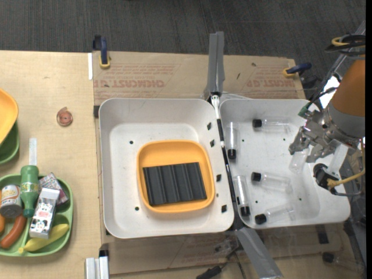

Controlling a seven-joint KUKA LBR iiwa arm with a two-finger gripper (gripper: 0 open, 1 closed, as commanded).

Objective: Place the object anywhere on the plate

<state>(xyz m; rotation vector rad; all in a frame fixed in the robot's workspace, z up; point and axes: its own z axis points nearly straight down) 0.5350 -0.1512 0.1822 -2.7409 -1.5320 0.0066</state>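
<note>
An orange square plate (174, 151) sits in the middle of the left bin (116, 173), and a dark ribbed slab (174, 183) covers most of its floor. Several clear tubes with black caps lie in the right bin (331, 211): one at the back (268, 123), one mid-floor (272, 182), one near the front (278, 215), and two along the left wall (231, 139) (240, 195). My gripper (307, 145) hangs over the right bin's right side, above a faint clear tube (296, 163). The tubes are transparent and hard to make out.
A metal divider (216, 68) runs between the bins at the back. On the bench at far left stand a green tray (63, 232) of toy food, a stack of an orange and a green bowl (6, 127), and a small pink disc (64, 117). Cables (336, 182) hang by the wrist.
</note>
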